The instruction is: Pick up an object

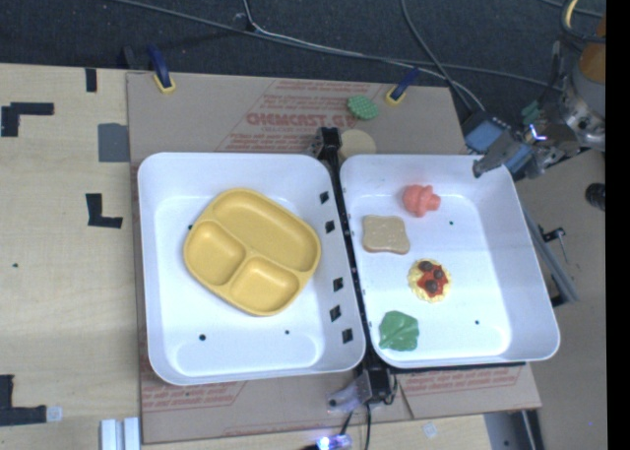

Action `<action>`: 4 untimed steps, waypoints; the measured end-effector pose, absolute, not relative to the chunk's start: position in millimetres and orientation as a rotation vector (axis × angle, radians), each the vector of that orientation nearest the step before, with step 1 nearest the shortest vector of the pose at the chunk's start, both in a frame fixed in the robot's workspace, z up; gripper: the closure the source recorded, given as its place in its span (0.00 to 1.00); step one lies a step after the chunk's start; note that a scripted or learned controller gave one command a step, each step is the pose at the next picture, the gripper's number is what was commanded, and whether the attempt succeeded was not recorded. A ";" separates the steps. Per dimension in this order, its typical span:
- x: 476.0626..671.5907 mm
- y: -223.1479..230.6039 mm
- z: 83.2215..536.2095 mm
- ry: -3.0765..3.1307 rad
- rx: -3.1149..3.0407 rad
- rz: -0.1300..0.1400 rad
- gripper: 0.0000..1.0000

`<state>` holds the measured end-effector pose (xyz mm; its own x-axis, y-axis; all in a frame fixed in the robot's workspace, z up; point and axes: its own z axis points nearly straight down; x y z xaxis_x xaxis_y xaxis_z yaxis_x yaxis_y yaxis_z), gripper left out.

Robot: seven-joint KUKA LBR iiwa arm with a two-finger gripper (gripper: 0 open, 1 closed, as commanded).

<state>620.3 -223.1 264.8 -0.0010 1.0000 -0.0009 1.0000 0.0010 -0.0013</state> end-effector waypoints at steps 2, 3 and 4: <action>616.4 -219.0 160.0 -2.222 -2.218 0.006 0.00; 626.0 -219.2 109.5 -2.224 -2.218 0.006 0.00; 626.4 -218.4 121.7 -2.227 -2.217 0.004 1.00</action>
